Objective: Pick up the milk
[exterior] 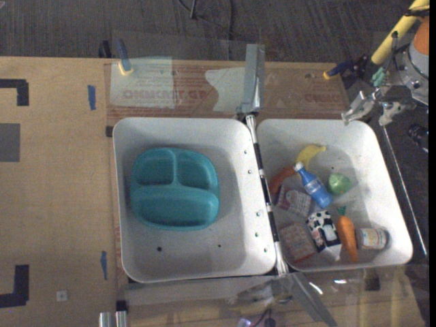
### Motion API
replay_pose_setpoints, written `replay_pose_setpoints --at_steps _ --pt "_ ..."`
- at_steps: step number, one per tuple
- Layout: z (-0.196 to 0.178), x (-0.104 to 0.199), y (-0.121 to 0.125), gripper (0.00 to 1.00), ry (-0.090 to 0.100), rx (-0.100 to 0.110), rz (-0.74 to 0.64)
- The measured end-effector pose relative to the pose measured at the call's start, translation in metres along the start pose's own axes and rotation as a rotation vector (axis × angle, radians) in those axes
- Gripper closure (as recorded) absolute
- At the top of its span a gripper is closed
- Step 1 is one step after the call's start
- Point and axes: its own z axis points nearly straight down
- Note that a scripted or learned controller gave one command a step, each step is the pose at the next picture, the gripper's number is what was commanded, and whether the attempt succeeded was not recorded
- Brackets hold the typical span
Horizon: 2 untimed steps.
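The milk (pixel 324 231) is a small white carton with black cow patches. It lies near the front of the right bin (pixel 392 182), between a brown packet (pixel 296 242) and an orange carrot (pixel 347 238). My gripper (pixel 368 113) hangs over the bin's far right corner, well behind the milk and apart from it. Its fingers are spread open with nothing between them.
The right bin also holds a yellow banana (pixel 310 154), a blue bottle (pixel 314 187), a green fruit (pixel 339 182), an orange item (pixel 281 179), a pale pouch (pixel 296 201) and a can (pixel 373 238). A teal divided plate (pixel 174 188) lies in the left bin (pixel 231 142).
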Motion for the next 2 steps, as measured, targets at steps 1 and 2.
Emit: replay_pose_setpoints --at_steps 1,2 --pt "0.176 0.029 -0.072 0.0 -0.001 -0.008 -0.101" --pt "0.172 -0.032 -0.047 0.0 0.005 -0.003 -0.23"
